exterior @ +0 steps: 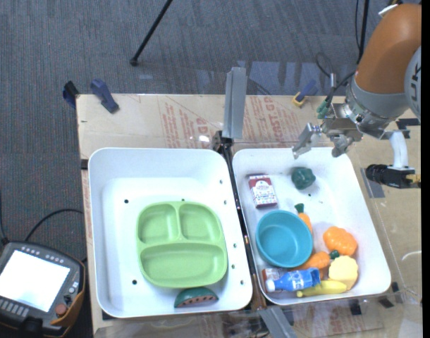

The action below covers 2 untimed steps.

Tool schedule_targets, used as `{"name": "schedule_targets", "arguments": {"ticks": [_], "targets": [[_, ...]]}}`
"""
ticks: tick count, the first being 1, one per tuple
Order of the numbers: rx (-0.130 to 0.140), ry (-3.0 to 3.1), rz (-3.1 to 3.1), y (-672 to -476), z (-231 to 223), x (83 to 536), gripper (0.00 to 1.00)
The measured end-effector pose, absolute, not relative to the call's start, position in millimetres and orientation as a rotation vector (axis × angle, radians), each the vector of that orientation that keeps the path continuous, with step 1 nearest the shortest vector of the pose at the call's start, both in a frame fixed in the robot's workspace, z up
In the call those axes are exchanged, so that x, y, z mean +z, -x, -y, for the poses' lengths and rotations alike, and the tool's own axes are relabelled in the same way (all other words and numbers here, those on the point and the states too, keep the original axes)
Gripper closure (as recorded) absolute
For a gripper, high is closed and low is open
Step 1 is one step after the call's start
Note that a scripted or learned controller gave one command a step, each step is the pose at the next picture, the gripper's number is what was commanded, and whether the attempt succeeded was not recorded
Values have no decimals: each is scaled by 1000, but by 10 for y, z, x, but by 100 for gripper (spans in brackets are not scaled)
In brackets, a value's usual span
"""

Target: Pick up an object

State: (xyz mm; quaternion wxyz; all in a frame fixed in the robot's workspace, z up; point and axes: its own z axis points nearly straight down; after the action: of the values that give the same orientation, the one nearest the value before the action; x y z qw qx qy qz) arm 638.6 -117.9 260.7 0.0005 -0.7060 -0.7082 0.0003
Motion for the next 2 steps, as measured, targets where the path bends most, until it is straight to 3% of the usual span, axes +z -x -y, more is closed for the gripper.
{"name": "schedule_targets", "arguments": {"ticks": [1, 2], "targets": [[1, 2217, 2224, -6386, 1179, 2607, 0], [18, 2346, 2068, -6393, 1519, 918, 0]]}}
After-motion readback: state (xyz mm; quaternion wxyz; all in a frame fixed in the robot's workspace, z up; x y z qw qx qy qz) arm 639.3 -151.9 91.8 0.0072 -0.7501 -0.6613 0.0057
